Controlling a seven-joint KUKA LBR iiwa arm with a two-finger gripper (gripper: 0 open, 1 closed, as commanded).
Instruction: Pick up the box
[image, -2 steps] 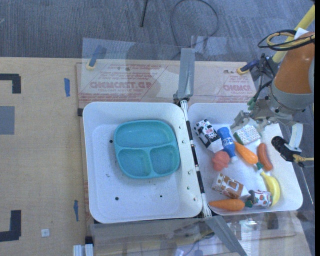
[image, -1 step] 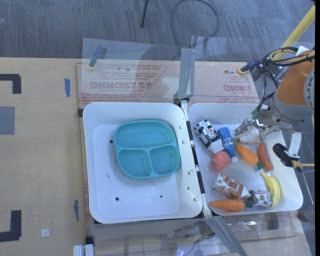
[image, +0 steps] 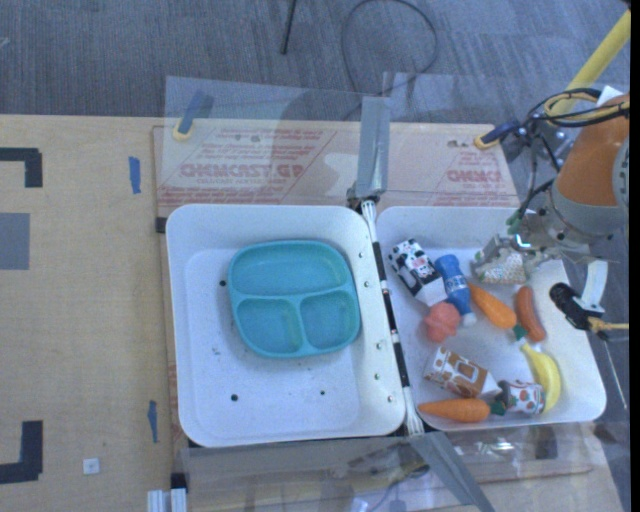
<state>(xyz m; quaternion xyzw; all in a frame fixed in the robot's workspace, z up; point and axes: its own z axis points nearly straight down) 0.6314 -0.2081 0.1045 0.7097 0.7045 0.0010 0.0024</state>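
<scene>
We find the box (image: 458, 372) in the right bin (image: 590, 400), toward its near side — a small brown-and-white carton lying on its side at a slant, with a carrot (image: 454, 409) just beside it below and a peach-coloured ball (image: 441, 321) near it above; we judge it light and fairly stiff, cardboard or thin plastic, with smooth printed faces that could slip, so a hold across its two long flat sides, at the middle, looks best to us; the neighbours leave little room at its lower edge. A second carton with cow patches (image: 413, 266) lies near the divider, so which one the task means is our guess. The gripper (image: 522, 243) hangs over the far right of the same bin, well apart from the box, above a pale lumpy thing (image: 500, 266); cables and glare clutter it, and we cannot tell its state — the arm (image: 590, 170) is cut off at the edge.
</scene>
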